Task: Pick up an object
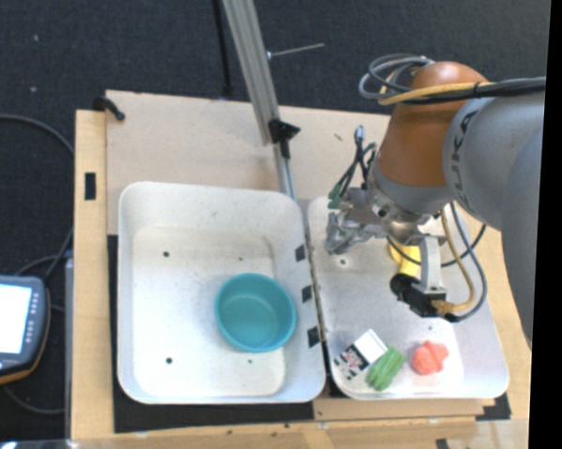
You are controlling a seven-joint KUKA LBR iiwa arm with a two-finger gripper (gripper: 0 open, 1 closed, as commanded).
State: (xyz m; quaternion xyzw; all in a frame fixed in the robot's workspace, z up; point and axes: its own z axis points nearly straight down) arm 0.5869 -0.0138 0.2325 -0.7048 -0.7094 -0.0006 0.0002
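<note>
Orange-banded arm (436, 133) hangs its gripper (342, 233) over the right bin (481, 342); jaw width, I can't tell. Three objects crowd the near rim: card (361, 351), green piece (384, 368), pink lump (429, 358). One teal bowl (255, 311) sits left.

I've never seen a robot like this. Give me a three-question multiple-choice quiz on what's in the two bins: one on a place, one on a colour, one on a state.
1. Where is the bowl?
A. left bin
B. right bin
C. on the bench outside the bins

2. What colour is the lumpy thing at the right bin's near edge?
A. blue
B. orange-pink
C. black

3. How does the bowl stand?
A. upside down
B. on its side
C. upright, mouth up

Answers:
1 A, it sits on the left bin's floor.
2 B, it shows orange-pink beside a green thing.
3 C, its hollow inside faces the camera.
</note>
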